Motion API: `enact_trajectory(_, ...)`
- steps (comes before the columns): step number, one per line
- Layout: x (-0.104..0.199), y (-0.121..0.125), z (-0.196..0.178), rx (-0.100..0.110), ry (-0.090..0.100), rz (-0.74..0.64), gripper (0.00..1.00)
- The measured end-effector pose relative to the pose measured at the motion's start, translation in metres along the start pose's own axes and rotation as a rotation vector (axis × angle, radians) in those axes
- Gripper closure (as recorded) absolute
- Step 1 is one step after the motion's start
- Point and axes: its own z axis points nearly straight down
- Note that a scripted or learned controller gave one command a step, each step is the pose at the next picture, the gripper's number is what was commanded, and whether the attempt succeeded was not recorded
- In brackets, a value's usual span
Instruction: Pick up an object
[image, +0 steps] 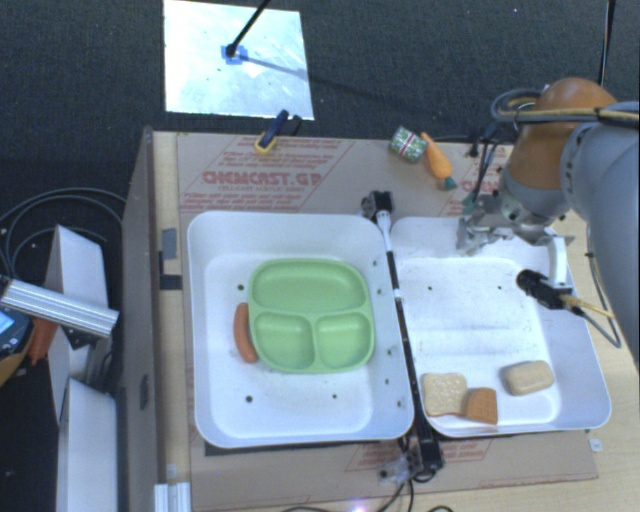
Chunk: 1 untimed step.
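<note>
Hovering at the upper right of the frame, the gripper (487, 235) hangs over the right bin's (590, 385) far rim; I cannot tell its state. Three food pieces, probably bread slice (444, 393), cracker (481, 405) and roll (527, 377), lie lower right.

Two white bins on the table (300, 165)

Green plate (311, 315) and sausage (242, 333) left; bread pieces (445, 394) right; tool (482, 232) above.

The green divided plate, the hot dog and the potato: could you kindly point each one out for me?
green divided plate (311, 315): camera view, on its central ridge.
hot dog (242, 333): camera view, on its middle.
potato (527, 377): camera view, on its top.
</note>
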Motion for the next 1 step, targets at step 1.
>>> enact_trajectory(1,0.0000,-0.0001,0.0002,0.001,0.000,0.000,0.00)
